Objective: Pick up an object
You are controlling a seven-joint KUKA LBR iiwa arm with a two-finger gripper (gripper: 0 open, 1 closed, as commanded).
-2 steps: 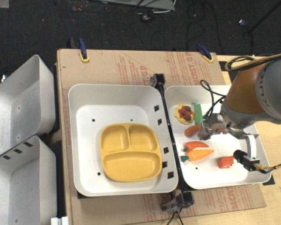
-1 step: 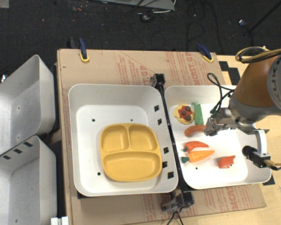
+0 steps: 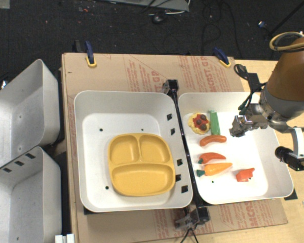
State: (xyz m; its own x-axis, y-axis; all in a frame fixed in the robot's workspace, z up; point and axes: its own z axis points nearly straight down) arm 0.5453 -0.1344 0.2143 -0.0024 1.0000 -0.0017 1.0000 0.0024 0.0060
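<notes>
- Here's the tabletop, a brown board, with two shallow white bins side by side on it.
- The left bin carries a yellow divided tray, sitting toward that bin's near edge.
- The right bin has the small toys, all bunched along its left side, close to the divider.
- Up toward the far edge: a little tart with red and dark bits on top, and a green block just beside it on the right.
- Below those, a red sausage, then a red pepper, then an orange carrot with a green top, stacked in a column toward the near edge.
- An orange-red piece lies off on its own, right of the carrot.
- The arm comes in over the tabletop's right edge, and the pincer hangs above the right bin's far half, right of the green block and the sausage.
- Nothing is seen between its fingers; how far they're apart, I cannot tell from this angle.
</notes>
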